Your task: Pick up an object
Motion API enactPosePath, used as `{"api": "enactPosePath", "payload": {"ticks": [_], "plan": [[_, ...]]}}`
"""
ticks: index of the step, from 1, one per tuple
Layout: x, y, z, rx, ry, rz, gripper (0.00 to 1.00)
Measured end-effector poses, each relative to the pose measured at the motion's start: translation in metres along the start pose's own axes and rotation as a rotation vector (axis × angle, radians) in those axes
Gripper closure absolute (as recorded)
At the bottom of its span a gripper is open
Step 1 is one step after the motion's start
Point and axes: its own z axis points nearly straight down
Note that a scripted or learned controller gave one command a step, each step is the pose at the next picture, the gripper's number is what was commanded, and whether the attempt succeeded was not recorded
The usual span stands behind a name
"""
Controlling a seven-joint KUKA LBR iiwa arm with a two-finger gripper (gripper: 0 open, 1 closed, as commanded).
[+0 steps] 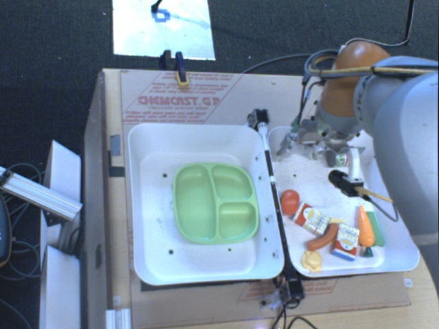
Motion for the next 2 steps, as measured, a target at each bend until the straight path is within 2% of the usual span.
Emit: {"api": "enactPosePath", "payload": {"ticks": [1,2], "plan": [[-0.0003,0.0011,-0.0114,-0.003,-0.001,-0.003,1.00],[-0.0003,0.0010,-0.0112,-0.003,-0.002,-0.003,0.00]]}}
